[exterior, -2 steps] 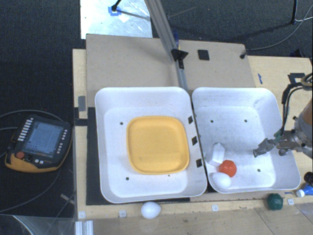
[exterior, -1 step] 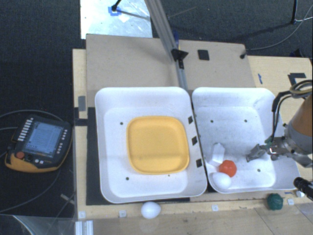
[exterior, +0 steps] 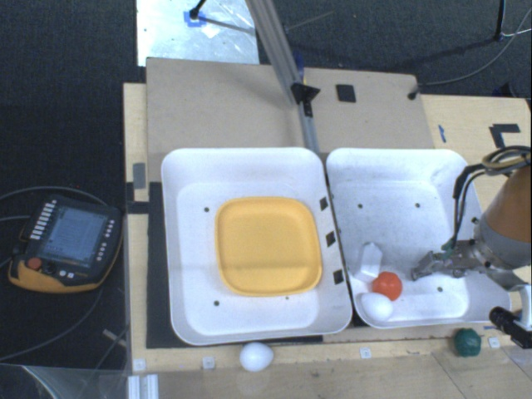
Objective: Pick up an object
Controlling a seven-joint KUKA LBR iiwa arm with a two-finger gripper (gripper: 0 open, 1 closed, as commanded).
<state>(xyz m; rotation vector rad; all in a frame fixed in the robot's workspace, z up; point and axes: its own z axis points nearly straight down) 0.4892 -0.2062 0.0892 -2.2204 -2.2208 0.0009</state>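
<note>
In the right bin (exterior: 399,181), a red ball (exterior: 387,286) lies near the front left corner. A white egg-shaped object (exterior: 376,307) touches it just in front, and a small pale cup-like piece (exterior: 370,258) sits just behind. My gripper (exterior: 426,268) hangs low over the bin floor, a short way right of the red ball and apart from it. The grey arm with its orange band (exterior: 505,214) comes in over the bin's right rim. Nothing shows in the gripper.
The left bin (exterior: 187,223) holds a square yellow plate (exterior: 268,245). Outside the bins, a white egg (exterior: 256,357) and a green ball (exterior: 467,342) lie on the bench front. A control pendant (exterior: 65,245) rests on the floor at left.
</note>
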